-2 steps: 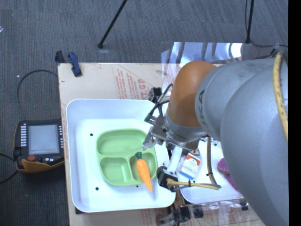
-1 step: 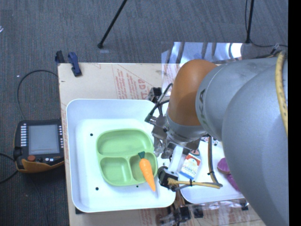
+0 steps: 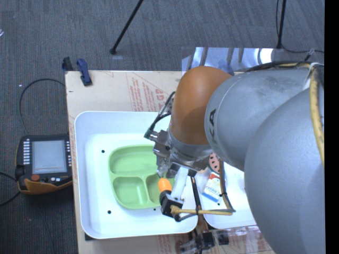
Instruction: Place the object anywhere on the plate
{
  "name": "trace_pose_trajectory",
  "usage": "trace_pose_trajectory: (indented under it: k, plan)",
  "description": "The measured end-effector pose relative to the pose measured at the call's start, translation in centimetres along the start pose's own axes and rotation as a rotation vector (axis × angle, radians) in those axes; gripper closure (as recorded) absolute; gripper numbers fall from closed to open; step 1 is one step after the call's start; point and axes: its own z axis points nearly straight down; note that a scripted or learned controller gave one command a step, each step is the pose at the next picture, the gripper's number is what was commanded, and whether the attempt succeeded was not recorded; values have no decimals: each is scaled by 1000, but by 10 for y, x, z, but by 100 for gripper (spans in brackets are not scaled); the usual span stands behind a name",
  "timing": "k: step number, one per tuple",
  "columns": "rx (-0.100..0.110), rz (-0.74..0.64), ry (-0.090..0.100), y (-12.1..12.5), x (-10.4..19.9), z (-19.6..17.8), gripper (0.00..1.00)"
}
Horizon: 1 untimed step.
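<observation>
Standing on dark carpet [image 3: 42, 36], the bench [image 3: 122, 89] bears a bin [image 3: 90, 142] — green plate [image 3: 130, 160] inside.

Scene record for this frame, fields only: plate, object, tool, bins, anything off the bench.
plate: green divided plate, lying in the left white bin
object: small orange object, at the plate's right edge, just under the tool
tool: tool, over the plate's right side; whether it holds the object cannot be told
right bin: right bin, largely covered by the arm; a red, white and blue box lies in it
off bench: teach pendant on the floor to the left
</observation>
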Motion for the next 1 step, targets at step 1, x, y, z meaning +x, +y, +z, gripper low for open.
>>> trace_pose_trajectory:
  k: [1]
  plan:
    - [0, -1, -2, 0, 0, 0, 0]
